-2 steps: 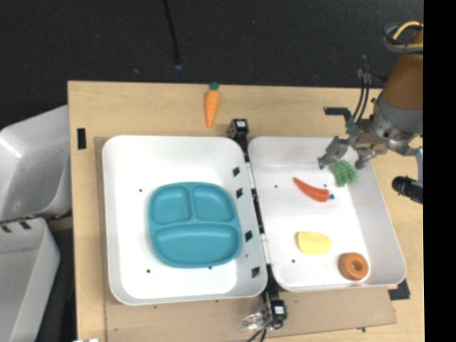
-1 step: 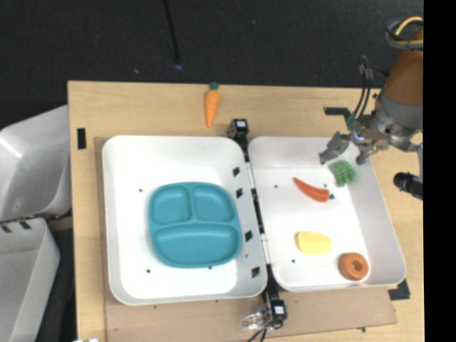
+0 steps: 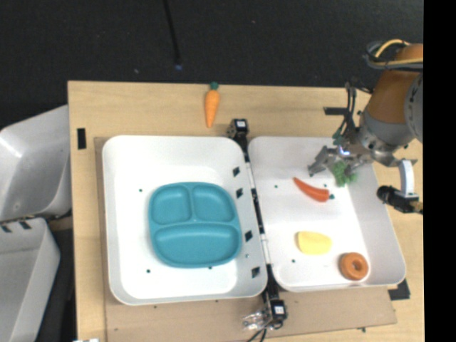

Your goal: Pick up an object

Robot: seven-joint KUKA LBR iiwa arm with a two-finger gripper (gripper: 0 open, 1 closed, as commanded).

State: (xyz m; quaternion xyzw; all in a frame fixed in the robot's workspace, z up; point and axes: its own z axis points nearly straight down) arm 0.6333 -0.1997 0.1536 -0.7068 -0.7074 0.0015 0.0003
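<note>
The gripper (image 3: 333,164) hangs low over the far side of the right white bin (image 3: 285,269), its grey fingers spread apart above a small green object (image 3: 347,176), which looks like its target; nothing sits between them. A red chilli-shaped toy (image 3: 311,189) lies just beside it, while a yellow lump (image 3: 313,243) and brown ring doughnut (image 3: 353,266) sit nearer. The teal divided plate (image 3: 193,224) fills the left bin, and an orange carrot (image 3: 211,105) rests out on the tabletop (image 3: 142,105), beyond the bins.

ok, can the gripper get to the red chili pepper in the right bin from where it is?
Probably yes. The gripper hangs over the right bin, beside the red chili pepper, which lies apart from the other items with nothing on it.
</note>
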